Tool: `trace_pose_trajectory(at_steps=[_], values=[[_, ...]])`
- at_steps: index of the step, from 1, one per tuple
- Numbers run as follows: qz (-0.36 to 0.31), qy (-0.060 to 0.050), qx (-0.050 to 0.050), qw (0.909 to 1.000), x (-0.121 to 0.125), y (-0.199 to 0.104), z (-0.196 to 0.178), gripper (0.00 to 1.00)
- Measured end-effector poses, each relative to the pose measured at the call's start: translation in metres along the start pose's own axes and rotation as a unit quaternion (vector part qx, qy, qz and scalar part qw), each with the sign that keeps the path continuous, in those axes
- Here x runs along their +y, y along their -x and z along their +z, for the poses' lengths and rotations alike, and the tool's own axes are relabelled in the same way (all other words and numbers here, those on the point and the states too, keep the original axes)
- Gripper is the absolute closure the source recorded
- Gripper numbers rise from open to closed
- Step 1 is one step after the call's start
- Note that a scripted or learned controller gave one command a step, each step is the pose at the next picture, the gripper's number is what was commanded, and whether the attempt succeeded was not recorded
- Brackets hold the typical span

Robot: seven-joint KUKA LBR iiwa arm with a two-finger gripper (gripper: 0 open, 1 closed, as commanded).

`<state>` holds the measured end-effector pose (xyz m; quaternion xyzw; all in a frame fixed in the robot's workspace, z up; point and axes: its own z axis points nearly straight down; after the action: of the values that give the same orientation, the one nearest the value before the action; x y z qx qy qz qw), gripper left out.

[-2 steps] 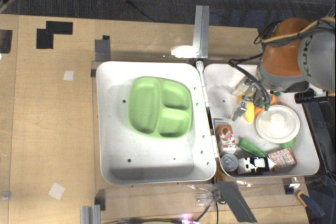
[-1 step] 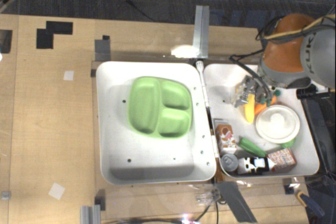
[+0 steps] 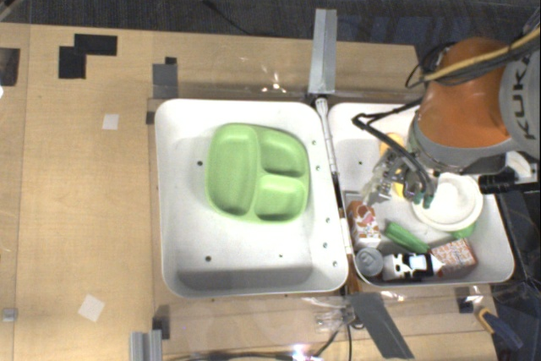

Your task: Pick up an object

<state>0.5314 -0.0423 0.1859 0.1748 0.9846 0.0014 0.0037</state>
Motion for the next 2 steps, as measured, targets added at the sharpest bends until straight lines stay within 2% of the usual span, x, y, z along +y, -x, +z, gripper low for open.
trace_pose_trajectory(at_steps=[1,2], values=[[0.059,-0.001,0.0,0.9983,0.034,0.066,-0.044,1.0],[0.063,-0.002,0.001,0.998,-0.026,0.082,-0.036,1.0]])
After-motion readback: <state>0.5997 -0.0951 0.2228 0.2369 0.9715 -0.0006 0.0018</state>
